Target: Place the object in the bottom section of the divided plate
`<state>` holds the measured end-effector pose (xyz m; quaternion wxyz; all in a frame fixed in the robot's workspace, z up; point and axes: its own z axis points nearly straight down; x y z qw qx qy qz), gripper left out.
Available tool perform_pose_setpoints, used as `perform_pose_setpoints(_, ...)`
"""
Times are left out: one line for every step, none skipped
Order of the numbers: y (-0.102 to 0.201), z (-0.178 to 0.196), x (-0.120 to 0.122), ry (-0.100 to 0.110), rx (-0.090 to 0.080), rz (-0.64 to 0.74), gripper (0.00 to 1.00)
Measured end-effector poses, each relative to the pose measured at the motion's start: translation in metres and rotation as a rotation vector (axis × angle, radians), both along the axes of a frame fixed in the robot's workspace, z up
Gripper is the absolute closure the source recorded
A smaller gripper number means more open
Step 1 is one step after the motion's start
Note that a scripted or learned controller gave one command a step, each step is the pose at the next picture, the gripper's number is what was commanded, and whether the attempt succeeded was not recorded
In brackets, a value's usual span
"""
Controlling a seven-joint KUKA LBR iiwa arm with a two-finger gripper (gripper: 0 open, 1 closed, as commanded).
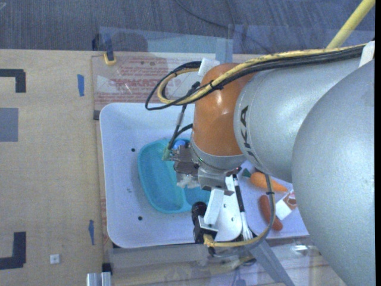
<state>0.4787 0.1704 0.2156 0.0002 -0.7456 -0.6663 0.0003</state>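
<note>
The turquoise plastic divided plate (156,180) lies in the white shallow bin (119,159), its left compartment bare and its right side hidden under the arm. Which compartment counts as the bottom section is hard to settle from here, since the dividers are mostly covered; judging by the slant of the view, it is probably the part nearest the lower edge of the picture.

The object meant for that section cannot be picked out with confidence. Two candidates lie just right of the plate, past the wrist: an orange carrot-shaped toy (268,182) and a reddish sausage-shaped toy (269,212), with a small white and red-brown piece (287,201) beside them. All three rest on the bin floor, apart from the plate (none of them is between any fingers that can be seen).

The tool (186,174) hangs over the plate's right part, pointing down, and the orange band (214,121) with the grey arm (297,130) above it covers almost everything below the wrist. Whether the tool is released, clenched or grasping something cannot be told. Its position over the plate suggests it is either delivering something or reaching past, but that is a guess.

A white bracket with black cabling (220,216) hangs from the wrist toward the bin's lower rim. The bin sits on the pale wooden bench (47,159), which carries blue tape marks (80,85) and black corner marks (15,79), likely placed to fix the bin's position.
</note>
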Motion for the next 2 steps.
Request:
perform_pose_setpoints(-0.036,-0.007,0.003,0.003,0.0,-0.336,1.0)
perform_pose_setpoints(0.01,0.013,0.0,0.002,-0.001,-0.48,1.0)
